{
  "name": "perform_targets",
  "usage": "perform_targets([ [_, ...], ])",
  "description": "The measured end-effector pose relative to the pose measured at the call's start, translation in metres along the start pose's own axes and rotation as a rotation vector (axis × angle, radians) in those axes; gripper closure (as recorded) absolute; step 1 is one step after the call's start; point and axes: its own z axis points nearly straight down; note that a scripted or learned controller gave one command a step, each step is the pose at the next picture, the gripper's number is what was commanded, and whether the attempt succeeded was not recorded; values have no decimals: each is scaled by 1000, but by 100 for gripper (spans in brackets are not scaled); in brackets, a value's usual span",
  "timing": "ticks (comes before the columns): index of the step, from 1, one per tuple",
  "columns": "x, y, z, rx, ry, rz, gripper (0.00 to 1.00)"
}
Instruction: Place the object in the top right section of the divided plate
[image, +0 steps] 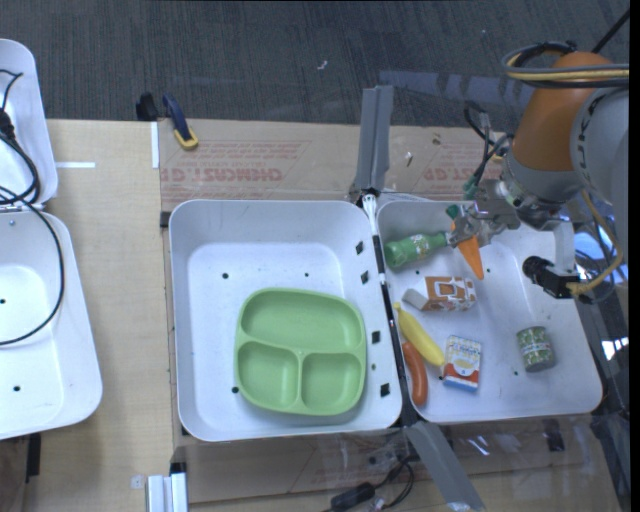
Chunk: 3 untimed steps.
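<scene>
Camera view, gripper (468, 228) over right bin (560, 400), pinching 1 orange carrot (472, 258), 1 green bottle (414, 247) just left of it, 1 carton (447, 292) below, 1 banana (421, 337), 1 can (536, 349), 1 green divided plate (300, 350) in left bin (200, 300), well left.

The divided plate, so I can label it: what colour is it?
Light green, plain, seen clearly in the camera view: the divided plate.

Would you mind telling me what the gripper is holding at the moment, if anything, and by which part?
The gripper appears to hold the orange carrot by its upper, thick end, above the right bin; its pointed tip hangs down. The contact itself is hard to make out.
</scene>
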Motion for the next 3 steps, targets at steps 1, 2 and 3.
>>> perform_targets([
  [1,19,-56,-191,-1,0,-162,100],
  [2,18,-56,-199,2,-2,-164,100],
  [3,12,-55,-173,3,1,-73,100],
])
